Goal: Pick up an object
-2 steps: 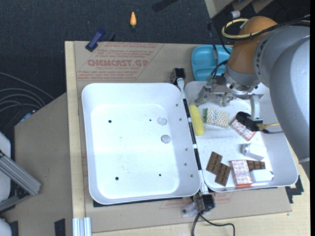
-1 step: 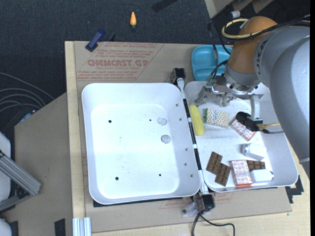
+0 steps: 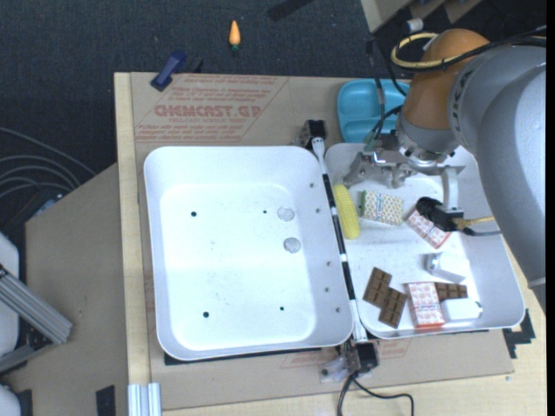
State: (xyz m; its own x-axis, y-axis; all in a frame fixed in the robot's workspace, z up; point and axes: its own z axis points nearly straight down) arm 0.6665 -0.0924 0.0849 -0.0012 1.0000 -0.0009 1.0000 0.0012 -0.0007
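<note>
The arm (image 3: 486,102) enters from the right of the frame, orange band over the upper part of the right bin (image 3: 494,297). The gripper (image 3: 392,165) sits low at that bin's upper left corner; whether it is released or clenched — cannot tell, the wrist body covers that area.

Right bin contents: a yellow corn cob (image 3: 347,212) against the left wall, just below and left of the gripper; a pale dotted packet (image 3: 383,207) directly below the gripper, close but apart from it; a red-and-white packet (image 3: 427,229) mid-right; a brown chocolate bar (image 3: 384,295) and a pink wafer pack (image 3: 425,304) lower centre.

Nothing visibly lifted — all of these lie on the bin floor.

The left bin (image 3: 173,232) fills centre frame. A blue dish (image 3: 360,111) lies above the right bin.
</note>
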